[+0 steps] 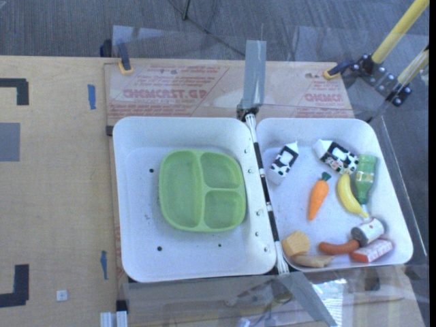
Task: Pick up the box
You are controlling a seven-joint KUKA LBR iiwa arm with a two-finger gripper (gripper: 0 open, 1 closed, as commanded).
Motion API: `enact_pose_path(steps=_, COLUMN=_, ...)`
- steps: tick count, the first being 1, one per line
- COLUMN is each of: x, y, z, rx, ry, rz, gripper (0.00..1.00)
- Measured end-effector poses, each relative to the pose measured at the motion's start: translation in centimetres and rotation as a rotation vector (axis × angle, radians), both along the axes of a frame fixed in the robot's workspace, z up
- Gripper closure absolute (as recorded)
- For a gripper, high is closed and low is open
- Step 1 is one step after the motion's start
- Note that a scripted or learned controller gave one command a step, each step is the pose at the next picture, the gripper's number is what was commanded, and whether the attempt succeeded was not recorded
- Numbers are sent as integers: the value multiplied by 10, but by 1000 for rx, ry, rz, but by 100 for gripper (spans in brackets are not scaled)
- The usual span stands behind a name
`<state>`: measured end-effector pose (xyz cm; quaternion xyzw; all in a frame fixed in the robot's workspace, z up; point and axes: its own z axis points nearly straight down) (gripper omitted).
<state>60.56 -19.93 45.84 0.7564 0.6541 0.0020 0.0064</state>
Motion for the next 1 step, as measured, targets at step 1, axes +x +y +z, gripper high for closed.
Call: enact_pose_path(steps=1, x=1, y=0, z=11, rx=-3, ry=-5, rz=2, gripper=100)
